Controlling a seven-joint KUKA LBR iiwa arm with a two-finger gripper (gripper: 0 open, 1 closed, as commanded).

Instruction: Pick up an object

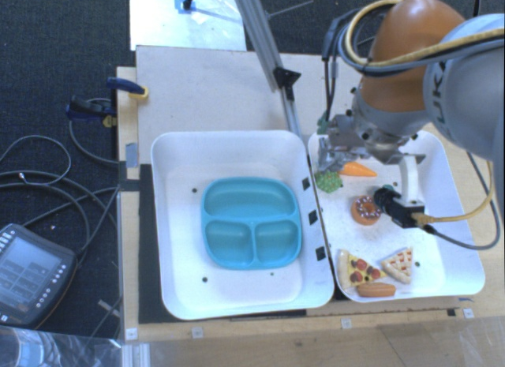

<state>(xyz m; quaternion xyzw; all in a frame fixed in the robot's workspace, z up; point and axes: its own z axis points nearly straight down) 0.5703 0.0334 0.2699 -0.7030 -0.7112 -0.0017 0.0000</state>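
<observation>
The arm's gripper (331, 160) hangs low over the right bin's (458, 200) far left corner, above the broccoli (328, 181) and beside the carrot (360, 170); its jaws' state cannot be told. A blue tray (252, 222) sits in the left bin (181, 200).

The arm (465, 65) is smooth grey with rounded casings, and a broad glossy orange band (410, 50) bulges above the wrist. A yellow cable and black cables (355, 22) loop over the orange part. Below sits a grey metal hand (335, 152) with boxy parts. A black fitting (394, 204) carries another yellow cable (465, 219).
</observation>
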